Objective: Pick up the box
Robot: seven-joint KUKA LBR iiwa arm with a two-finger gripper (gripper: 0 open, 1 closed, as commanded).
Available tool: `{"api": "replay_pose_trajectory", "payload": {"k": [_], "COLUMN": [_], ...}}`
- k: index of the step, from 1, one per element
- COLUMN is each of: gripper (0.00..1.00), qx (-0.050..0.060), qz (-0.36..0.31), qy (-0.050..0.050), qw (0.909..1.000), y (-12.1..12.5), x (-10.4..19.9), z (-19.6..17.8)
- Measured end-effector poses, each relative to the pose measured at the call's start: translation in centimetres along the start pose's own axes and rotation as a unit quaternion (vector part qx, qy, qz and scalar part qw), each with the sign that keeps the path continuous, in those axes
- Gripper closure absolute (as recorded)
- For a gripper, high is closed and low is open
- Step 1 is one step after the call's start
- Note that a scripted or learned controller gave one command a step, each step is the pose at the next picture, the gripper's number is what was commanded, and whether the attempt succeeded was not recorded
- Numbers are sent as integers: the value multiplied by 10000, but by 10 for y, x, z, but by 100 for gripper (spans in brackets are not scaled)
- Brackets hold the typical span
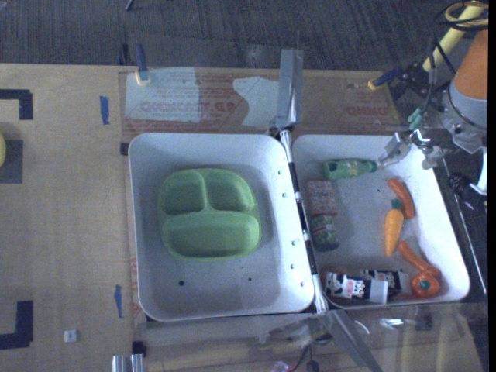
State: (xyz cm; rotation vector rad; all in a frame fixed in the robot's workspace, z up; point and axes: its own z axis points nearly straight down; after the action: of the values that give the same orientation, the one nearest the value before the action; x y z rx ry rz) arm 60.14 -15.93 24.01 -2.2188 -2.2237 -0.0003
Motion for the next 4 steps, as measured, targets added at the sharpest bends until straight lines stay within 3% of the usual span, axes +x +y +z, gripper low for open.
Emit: {"api": "replay_pose_trajectory", "payload": {"k": [1,2,3,4], "gripper": [0,0,100,100], "qx": [-33,-21,-48,-61], "qz": [556,457,479,486], "qy": [42,8,-2,-5], "qw": [9984,9990,9988,9988], "y": [37,-31,-30,-29], "x": [-50,26,23,23], "z": [141,153,142,132]}}
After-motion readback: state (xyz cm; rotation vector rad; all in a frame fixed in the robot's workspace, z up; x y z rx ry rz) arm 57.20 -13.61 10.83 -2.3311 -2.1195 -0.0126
